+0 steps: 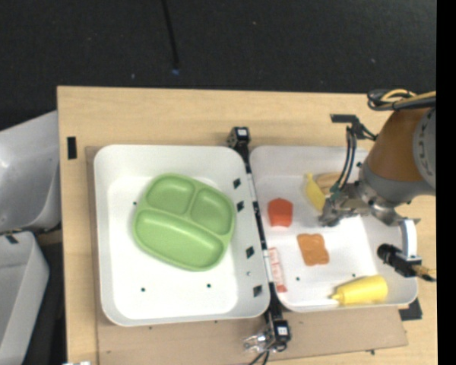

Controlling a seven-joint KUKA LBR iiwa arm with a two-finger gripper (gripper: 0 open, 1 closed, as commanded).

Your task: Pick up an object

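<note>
No writing can be read on any item; a small red-and-white label on the divider between the bins is too blurred to make out. At far left, a white object stands beside the light wooden counter. The left bin holds a green three-compartment plate, lying flat near its centre. The right bin holds, from left to right, an orange-red block, an orange flat piece just below it, a yellow item near the end effector, and a yellow bottle lying on its side by the front wall. The grey arm reaches in from the right, wrist lowered into the right bin; whether the end effector is apart or together cannot be told. Behind the counter the floor is dark.
</note>
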